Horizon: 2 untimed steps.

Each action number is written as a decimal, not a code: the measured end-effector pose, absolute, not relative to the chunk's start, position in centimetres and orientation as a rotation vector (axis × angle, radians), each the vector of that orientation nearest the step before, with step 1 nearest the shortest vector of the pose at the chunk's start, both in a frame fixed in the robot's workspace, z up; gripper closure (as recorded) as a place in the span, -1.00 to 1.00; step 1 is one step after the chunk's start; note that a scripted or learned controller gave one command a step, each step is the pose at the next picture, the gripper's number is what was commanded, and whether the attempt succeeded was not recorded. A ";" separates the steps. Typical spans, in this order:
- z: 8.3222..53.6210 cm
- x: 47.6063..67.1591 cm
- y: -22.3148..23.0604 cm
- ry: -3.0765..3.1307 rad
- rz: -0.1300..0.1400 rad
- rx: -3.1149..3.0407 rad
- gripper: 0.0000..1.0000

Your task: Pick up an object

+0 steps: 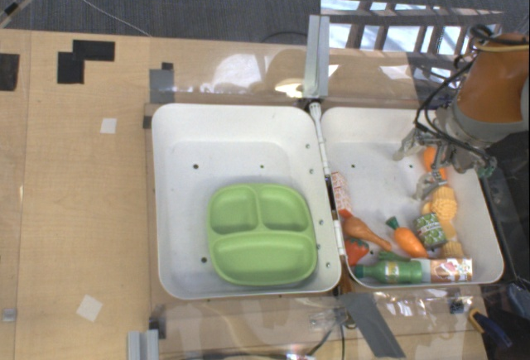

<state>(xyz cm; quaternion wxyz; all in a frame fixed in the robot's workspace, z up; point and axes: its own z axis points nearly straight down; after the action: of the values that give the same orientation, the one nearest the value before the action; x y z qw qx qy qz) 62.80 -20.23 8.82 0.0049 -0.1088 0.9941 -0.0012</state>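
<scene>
The end effector [431,160] hung over the upper right part of the right bin [364,143], its metal fingers spread apart, with a small orange piece [430,156] showing between them; whether they gripped it or merely straddled it could not be told from above. The relation that mattered was simple: the rest of the pile lay just below the end effector in the camera view, toward the bin's near edge. Closest was a yellow corn cob [443,205], knobbly and rounded, its long axis running roughly up and down the picture, almost under the lower finger. Beside it sat a small green-and-white packet [430,230], and next to that a smooth orange carrot [407,241] lying at a slant. Along the near wall a green bottle [396,271] lay on its side, long axis left to right, glossy plastic with a printed label end. An orange-and-red toy vegetable [358,236] rested against the divider. The left bin [182,143] held a matte green divided tray [262,234] with three compartments, well apart from the arm. The tabletop [74,226] was pale wood. A short descent would likely reach the corn.
</scene>
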 end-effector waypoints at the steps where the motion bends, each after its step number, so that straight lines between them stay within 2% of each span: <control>1: 10.4 63.3 -20.1 3.095 -0.011 -0.344 1.00; 2: 22.4 66.3 -16.8 3.087 -0.010 -0.441 1.00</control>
<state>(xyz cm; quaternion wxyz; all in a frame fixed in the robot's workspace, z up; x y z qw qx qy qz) 66.34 -16.76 22.41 0.0117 -0.1413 0.9899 -0.0032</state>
